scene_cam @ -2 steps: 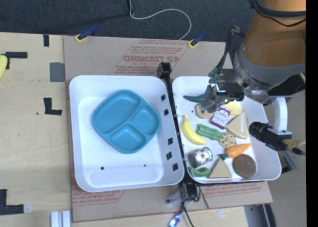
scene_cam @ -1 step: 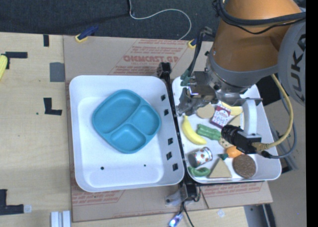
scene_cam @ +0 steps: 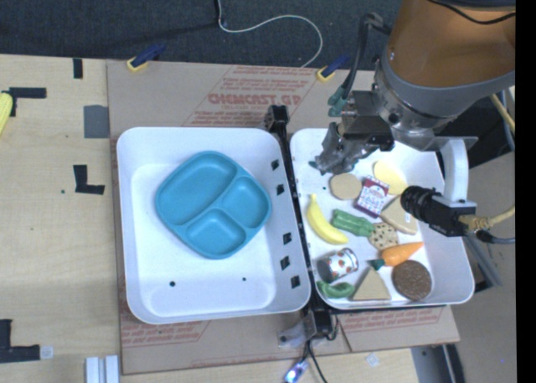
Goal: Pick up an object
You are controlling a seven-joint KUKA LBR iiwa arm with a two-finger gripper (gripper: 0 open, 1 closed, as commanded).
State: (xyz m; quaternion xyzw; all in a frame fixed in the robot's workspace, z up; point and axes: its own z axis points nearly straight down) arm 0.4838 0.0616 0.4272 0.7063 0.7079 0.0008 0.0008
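Hidden: we cannot make out the gripper's (scene_cam: 328, 161) state; it reads as a dark blur over the right bin's (scene_cam: 456, 293) upper left corner, and we cannot tell whether it has hold of anything
Cut off: the arm's (scene_cam: 456, 29) orange band runs out of the top right of the view, so we see just the wrist end
Hard to read: the small can (scene_cam: 339, 265) and the purple packet (scene_cam: 371, 197) have labels too small for us to read
Banana (scene_cam: 319, 219): we see it in the right bin near the left wall, long axis running from upper left to lower right, apart from the gripper
Neighbours: a tan round piece (scene_cam: 343, 186) lies just below the gripper; a green pod (scene_cam: 352, 223) sits beside the banana; a carrot (scene_cam: 400, 252) and a brown cookie (scene_cam: 412, 279) lie lower right
Arm pose: it reaches in from the right, wrist slanting down and to the left toward the right bin
Left bin (scene_cam: 138, 230): we see a blue divided plate (scene_cam: 212, 203) in it, tilted diagonally
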